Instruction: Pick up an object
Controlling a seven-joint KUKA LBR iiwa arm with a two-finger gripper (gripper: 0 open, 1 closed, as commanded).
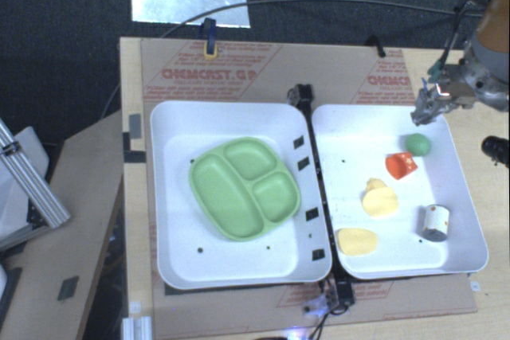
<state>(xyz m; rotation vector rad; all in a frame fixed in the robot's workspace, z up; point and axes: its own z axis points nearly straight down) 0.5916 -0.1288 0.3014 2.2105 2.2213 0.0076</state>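
The brown table (239, 68) is the biggest thing here, and two flat white bins sit on it side by side. The left white bin (175, 251) holds a light green plastic plate with three parts (243, 187), lying in the middle of it.

The right white bin (454, 251) holds the small things. A soft yellow lump (380, 200) lies near the middle. A flat yellow piece (357, 240) lies near the front edge, just below the lump. A small white and grey cup lying on its side (434, 222) is near the right wall. A little red block (401, 165) sits above the yellow lump, and a small green ball (417, 144) is just beside the red block, up and to the right.

My gripper (424, 109) hangs over the back right corner of the right bin, just above the green ball. I cannot tell how it is set. Nothing is in it.
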